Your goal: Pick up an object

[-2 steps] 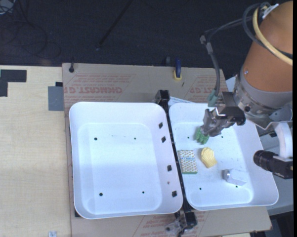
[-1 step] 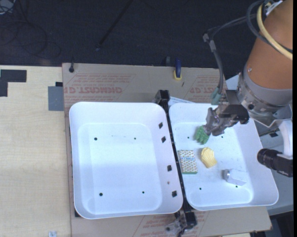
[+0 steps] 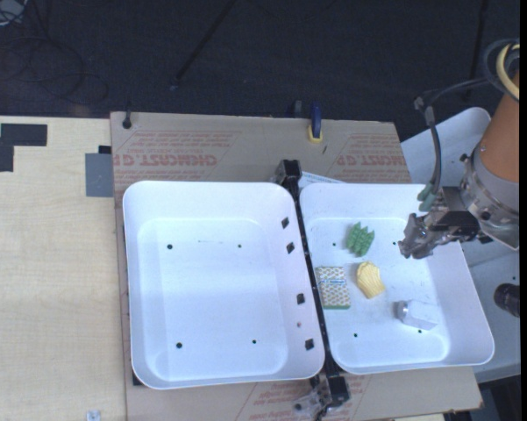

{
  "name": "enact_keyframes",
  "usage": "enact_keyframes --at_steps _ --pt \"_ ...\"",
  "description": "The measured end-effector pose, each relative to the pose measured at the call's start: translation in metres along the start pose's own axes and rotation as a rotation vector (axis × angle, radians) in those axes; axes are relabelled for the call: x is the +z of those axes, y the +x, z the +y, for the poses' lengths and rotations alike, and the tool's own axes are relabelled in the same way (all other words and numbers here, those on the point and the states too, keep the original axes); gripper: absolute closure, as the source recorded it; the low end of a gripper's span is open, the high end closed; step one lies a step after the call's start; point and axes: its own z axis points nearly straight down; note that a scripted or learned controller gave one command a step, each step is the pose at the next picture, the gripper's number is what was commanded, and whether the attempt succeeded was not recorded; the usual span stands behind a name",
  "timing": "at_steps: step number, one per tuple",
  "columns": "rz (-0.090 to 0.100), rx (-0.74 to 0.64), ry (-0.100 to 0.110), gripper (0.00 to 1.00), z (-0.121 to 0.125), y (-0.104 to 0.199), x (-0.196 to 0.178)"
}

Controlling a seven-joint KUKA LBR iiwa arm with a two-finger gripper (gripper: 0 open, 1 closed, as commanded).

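The table (image 3: 53, 305) is the largest thing here, pale wood, with a brown board on it that carries two white bins side by side. The left bin (image 3: 149, 358) has nothing in it. The right bin (image 3: 469, 345) holds all four things, probably so that the arm, which comes in from the right, can reach them easily.

The arm (image 3: 509, 139) hangs over the right bin's far right part, and its claw (image 3: 418, 242) is low there, above bare floor of the bin. I cannot tell if the claw is released or clenched – it is too dark and small – but nothing shows between it and the floor.

The things to pick are near it, not touching it: a checkered pad (image 3: 334, 287) by the middle wall, a yellow piece (image 3: 369, 279) just beside it, a green piece (image 3: 360, 239) above them, and a grey piece (image 3: 413, 313) closer to the front.

Behind the table the room is dark, with cables on the floor – a blue clamp (image 3: 316, 123) holds the board's far edge.
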Motion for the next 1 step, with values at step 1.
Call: enact_keyframes --at_steps 1 --pt "0.004 -0.016 -0.003 1.0 -0.0001 0.0822 0.0071"
